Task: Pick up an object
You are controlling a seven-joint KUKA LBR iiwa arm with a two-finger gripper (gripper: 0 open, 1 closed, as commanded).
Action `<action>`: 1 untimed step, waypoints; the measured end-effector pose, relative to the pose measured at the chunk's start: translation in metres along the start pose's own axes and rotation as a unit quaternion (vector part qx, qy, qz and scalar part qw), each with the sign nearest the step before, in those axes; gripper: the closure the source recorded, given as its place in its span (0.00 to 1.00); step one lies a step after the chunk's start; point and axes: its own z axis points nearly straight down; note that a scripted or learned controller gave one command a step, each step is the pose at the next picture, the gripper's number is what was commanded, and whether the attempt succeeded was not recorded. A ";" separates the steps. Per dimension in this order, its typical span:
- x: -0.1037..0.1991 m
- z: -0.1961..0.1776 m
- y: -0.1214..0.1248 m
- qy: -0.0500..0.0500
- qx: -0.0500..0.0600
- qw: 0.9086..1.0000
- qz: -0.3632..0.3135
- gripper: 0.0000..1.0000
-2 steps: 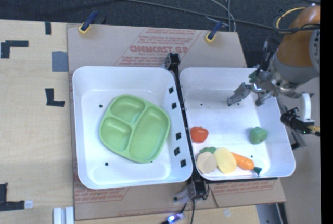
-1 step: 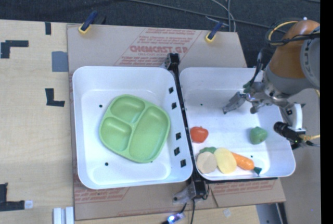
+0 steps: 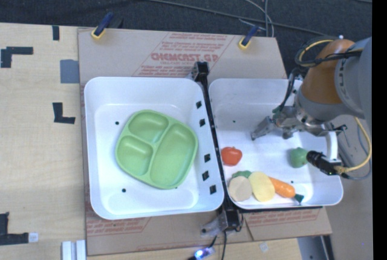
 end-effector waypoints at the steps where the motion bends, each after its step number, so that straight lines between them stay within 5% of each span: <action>1: -0.001 -0.014 0.001 -0.001 -0.002 1.000 0.000 1.00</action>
